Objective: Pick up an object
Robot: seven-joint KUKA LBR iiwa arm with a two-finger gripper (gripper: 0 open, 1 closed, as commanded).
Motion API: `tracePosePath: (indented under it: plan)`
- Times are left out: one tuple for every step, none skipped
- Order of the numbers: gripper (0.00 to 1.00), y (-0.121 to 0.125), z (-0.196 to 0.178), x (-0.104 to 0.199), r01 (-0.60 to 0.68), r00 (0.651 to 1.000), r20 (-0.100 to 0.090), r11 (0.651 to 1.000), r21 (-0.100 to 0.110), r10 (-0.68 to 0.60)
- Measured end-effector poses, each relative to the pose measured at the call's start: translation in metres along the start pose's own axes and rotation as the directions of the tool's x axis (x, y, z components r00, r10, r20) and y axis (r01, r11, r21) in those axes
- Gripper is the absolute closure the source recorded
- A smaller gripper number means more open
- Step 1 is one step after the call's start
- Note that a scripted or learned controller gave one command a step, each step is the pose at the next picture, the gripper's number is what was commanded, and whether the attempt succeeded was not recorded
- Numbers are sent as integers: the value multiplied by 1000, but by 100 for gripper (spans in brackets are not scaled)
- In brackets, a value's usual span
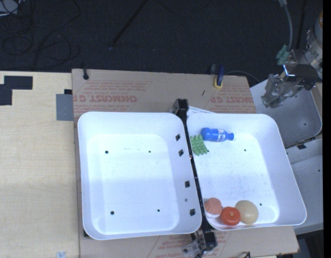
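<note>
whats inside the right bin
A blue bottle, a green leafy piece, and a pink item, red ball and tan ball clustered together.

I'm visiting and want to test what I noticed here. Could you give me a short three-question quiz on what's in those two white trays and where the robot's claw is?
1. True or false: the blue bottle lies in the right bin.
2. Which thing sits between the pink object and the tan ball? A) green leafy piece B) red tomato-like object C) blue bottle
3. Where is the gripper relative to the bins?

Key
1. True; it lies on its side near the far edge.
2. B, the red tomato-like object.
3. Outside them, beyond the right bin's far right corner.
</note>
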State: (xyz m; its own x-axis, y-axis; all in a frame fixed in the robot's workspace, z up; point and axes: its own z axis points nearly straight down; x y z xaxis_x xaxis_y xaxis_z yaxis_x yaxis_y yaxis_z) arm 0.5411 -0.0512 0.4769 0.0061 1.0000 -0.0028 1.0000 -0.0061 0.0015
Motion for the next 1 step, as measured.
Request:
tracePosePath:
  plan:
    - [100,-68,-51,-10,5,1000,-3,1000,-1,-5]
